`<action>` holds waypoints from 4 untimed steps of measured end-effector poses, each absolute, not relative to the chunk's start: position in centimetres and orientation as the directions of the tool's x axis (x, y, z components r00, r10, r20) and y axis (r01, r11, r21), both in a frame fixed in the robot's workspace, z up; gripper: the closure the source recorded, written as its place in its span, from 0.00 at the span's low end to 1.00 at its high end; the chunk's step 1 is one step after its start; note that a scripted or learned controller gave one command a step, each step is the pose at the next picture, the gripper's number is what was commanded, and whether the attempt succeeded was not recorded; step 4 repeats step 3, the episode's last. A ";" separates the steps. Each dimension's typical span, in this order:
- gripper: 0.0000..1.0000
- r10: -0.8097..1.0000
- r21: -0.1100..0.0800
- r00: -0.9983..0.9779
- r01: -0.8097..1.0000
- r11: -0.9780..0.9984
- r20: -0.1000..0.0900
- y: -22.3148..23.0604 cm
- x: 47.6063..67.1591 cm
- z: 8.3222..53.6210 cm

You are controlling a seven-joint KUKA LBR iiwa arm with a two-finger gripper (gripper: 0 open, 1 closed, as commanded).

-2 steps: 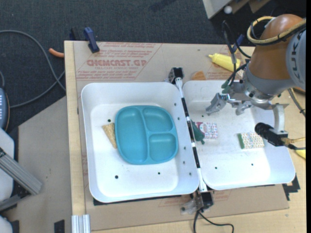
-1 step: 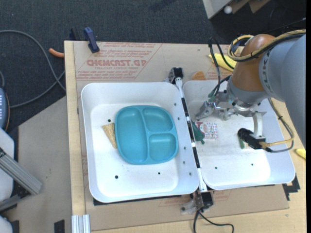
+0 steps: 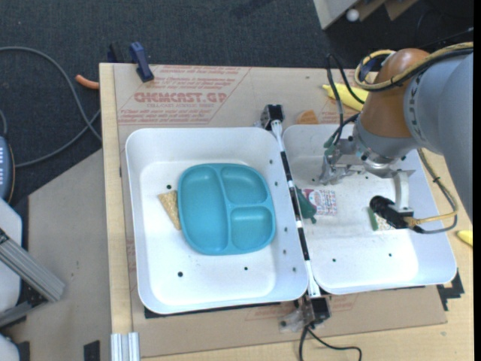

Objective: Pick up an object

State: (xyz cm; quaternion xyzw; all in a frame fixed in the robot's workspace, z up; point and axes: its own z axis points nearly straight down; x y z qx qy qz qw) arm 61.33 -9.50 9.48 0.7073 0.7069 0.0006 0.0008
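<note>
- L bin [image 3: 210, 277]: teal divided plate [image 3: 225, 207] at ctr; tan flat piece [image 3: 170, 204] pokes out from under it at 9 o'clock.
- R bin [image 3: 376, 262]: small white/red/green packet [image 3: 319, 201] at 9 o'clock, by the divider.
- Gripper [image 3: 329, 173] over R bin at 10 o'clock, near packet, at its 1 o'clock.

Tan flat piece [image 3: 170, 204] in left bin [image 3: 150, 277]: its right part is hidden under the teal divided plate [image 3: 225, 207]; cracker or sponge, cannot tell. In the right bin [image 3: 376, 273], a small red-and-white packet [image 3: 325, 200], print too small to read. Dark green thing [image 3: 307, 201] touches it by the divider, kind unclear. Arm [image 3: 436, 96] is cut off by the right edge and covers part of the right bin's far wall and most of a yellow thing [image 3: 337, 92] behind it. Another yellow bit [image 3: 467, 236] is cut by the right edge. Gripper [image 3: 331, 170] is small and blurred. Grey rail [image 3: 26, 265] is cut at the left edge.
</note>
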 end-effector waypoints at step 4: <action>0.00 1.000 0.001 0.000 1.000 0.000 0.000 -9.1 59.1 9.8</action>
